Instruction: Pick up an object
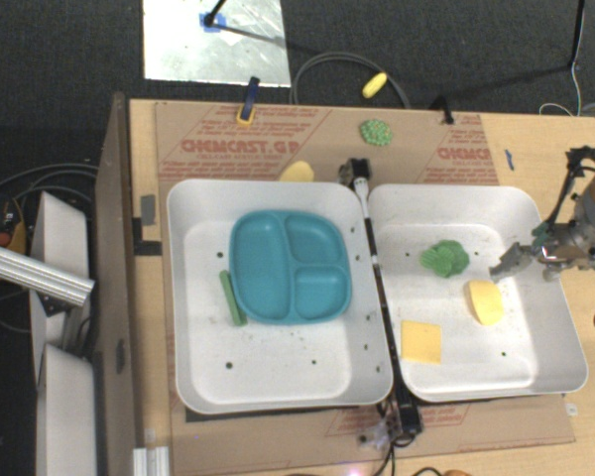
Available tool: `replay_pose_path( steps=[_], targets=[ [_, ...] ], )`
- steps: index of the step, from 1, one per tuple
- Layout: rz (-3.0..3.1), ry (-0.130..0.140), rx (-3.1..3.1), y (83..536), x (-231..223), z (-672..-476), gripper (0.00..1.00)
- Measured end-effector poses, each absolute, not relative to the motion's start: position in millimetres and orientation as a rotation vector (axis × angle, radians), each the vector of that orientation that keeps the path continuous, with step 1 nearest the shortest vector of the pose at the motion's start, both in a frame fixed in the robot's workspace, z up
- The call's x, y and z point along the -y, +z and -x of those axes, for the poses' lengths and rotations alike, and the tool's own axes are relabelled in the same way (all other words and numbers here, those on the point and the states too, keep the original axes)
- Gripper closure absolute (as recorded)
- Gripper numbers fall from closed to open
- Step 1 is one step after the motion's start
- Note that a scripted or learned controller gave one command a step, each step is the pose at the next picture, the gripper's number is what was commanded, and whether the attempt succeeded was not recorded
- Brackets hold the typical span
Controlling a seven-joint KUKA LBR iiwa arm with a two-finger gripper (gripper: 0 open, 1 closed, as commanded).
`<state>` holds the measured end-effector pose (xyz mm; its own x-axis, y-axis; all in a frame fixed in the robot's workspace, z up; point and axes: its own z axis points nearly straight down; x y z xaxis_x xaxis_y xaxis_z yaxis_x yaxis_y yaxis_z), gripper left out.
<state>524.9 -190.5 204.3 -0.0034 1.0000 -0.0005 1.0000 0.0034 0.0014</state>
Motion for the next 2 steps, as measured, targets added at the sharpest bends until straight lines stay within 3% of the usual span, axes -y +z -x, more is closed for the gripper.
replay_pose_path(
  steps=[1, 2],
  targets=[
    [-2.219, -0.001, -2.225, 78.7, 187.1, -532.8, 0.0],
    [-2.216, 0.004, -2.22, 95.2, 188.0, -534.2, 1.0]
  ],
)
